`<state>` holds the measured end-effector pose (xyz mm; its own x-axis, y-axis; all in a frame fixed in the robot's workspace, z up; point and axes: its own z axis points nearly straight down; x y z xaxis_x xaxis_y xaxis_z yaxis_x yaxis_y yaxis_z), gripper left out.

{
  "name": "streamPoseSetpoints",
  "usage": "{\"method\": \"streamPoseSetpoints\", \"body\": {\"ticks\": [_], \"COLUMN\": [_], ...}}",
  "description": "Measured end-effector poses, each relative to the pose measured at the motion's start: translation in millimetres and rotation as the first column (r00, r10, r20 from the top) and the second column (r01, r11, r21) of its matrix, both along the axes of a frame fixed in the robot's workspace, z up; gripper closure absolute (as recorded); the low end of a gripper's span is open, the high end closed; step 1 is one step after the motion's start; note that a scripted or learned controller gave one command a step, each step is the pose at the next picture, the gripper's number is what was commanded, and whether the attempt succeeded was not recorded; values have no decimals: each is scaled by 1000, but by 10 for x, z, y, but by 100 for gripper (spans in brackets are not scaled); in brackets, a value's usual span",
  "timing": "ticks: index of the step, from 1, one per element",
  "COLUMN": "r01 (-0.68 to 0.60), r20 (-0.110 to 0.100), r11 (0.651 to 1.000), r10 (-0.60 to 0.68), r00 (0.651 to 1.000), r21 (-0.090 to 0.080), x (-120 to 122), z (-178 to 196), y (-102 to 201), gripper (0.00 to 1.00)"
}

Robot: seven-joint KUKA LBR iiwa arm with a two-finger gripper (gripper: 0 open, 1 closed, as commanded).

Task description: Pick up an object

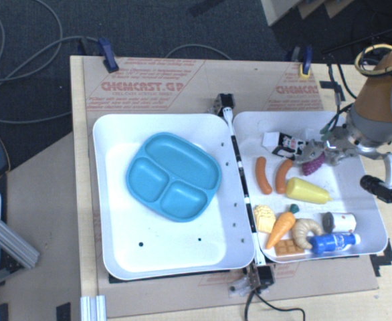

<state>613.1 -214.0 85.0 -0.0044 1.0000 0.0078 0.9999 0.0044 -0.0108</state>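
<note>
Your grey two-finger gripper [314, 154] sits low in the right white bin [373, 212] — whether its fingers are apart, you cannot tell. A purple toy [314, 164] lies just beside it, above the yellow plastic lemon [307, 191].

Just one fixed cam up above the bench [82, 179], tilted down toward 12 o'clock. Sits far enough back to catch both bins [112, 199].
</note>
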Motion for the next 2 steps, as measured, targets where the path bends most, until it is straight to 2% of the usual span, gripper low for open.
{"method": "streamPoseSetpoints", "body": {"ticks": [1, 2], "r01": [2, -1], "r20": [12, 11], "r11": [1000, 1000], "r10": [-2, 1], "r00": [1000, 1000], "r21": [-8, -6], "x": [3, 76], "z": [105, 1], "y": [19, 659], "gripper": [100, 100]}}
